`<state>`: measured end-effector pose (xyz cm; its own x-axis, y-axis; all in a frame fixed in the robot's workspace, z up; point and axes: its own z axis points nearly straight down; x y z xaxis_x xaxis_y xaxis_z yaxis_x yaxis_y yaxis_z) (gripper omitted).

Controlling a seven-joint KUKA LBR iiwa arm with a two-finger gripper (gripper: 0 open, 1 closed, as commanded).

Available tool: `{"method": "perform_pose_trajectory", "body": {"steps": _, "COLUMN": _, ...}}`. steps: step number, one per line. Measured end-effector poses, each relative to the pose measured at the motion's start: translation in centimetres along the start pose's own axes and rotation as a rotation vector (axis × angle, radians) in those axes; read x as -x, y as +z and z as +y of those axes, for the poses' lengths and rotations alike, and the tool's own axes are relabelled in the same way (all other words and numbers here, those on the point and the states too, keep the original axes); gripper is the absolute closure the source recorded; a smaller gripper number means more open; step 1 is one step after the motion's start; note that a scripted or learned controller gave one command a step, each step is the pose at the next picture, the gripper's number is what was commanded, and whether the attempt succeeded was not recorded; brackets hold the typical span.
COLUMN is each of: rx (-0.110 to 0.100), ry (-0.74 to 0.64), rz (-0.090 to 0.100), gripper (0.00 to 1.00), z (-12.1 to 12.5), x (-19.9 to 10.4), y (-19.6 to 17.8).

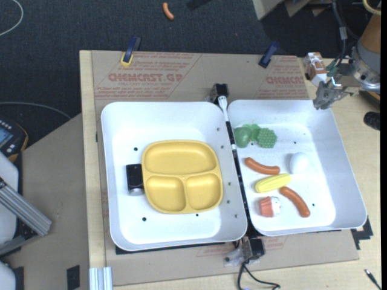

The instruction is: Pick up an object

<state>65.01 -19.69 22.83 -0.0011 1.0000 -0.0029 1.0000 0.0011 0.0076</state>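
Bins sit side by side in the middle of the frame on a brown board. The left bin (pixel 115 162) holds a yellow divided plate (pixel 181 175) with three compartments, lying flat near the bin's centre, and a small black block (pixel 134 177) touching the plate's left edge.

The right bin (pixel 338 162) holds the small items. Toward its upper left, close to the shared wall, lie a green pepper (pixel 242 136) and a green broccoli piece (pixel 265 138), just beside each other. Below them a red-orange sausage (pixel 262 165) lies slanted, and to its right rests a white egg (pixel 297 161). Under the sausage is a yellow corn cob (pixel 273 182), nearly level. Lower still, a small red-and-white piece (pixel 269 206) sits near the bin's lower left, with a second sausage (pixel 294 200) slanting down to its right.

The gripper (pixel 326 95) is at the upper right of the frame, over the top right rim of the right bin, well apart from all the items. Nothing shows between its tips, and whether it is released or clenched cannot be told at this size.

A stray orange piece (pixel 168 10) lies on the dark floor at the top of the frame, and two clamps (pixel 129 52) grip the board's upper edge.
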Motion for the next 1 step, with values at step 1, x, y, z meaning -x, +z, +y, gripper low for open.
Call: {"method": "perform_pose_trajectory", "body": {"steps": 1, "rx": -0.011, "ry": -0.002, "rz": 0.005, "gripper": 1.00, "z": -3.51, "x": -4.88, "y": -0.71}}
